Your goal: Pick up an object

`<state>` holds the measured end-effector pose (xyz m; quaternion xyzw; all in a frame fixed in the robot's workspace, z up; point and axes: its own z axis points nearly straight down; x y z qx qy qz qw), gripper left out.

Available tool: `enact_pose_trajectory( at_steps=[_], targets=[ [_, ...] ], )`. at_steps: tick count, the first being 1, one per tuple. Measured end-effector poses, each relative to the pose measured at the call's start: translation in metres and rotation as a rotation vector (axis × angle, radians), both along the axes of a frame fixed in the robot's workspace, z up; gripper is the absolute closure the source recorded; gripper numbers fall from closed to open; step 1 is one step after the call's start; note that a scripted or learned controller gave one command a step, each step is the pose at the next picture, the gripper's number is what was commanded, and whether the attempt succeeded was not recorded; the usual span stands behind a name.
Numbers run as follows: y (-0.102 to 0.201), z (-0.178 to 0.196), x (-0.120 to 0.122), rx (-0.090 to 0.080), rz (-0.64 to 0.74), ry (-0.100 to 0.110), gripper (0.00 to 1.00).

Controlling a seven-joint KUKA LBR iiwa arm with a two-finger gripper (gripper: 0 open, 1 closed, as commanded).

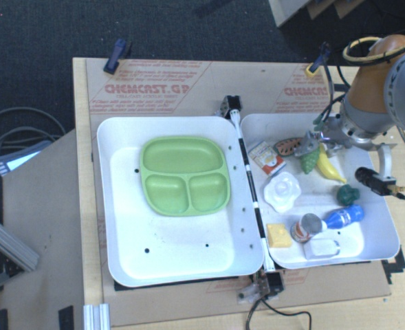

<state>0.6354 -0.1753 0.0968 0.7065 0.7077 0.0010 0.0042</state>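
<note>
Tool [317, 145] over right bin [388, 229], jaw state indeterminate; beneath it, a curved yellow banana [330, 168] beside green toy [309, 162].

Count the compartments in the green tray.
3. The green divided tray in the left bin has one wide compartment along its far side and two smaller ones side by side nearer the camera.

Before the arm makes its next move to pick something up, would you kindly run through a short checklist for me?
1. Gripper over the right white bin: ok.
2. Object between the fingers: cannot tell.
3. Targets close by, yellow toy banana and small green toy: ok.
4. Targets well separated: not ok, banana and green toy touch.
5. Green three-compartment tray lies flat in the left white bin, away from the arm: ok.
</note>
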Motion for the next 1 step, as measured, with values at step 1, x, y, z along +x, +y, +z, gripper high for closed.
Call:
enact_pose_trajectory(
  at_steps=[1],
  targets=[
    [0.0679, 0.0585, -0.0211, 0.005, -0.001, 0.008, 1.0]
  ],
)
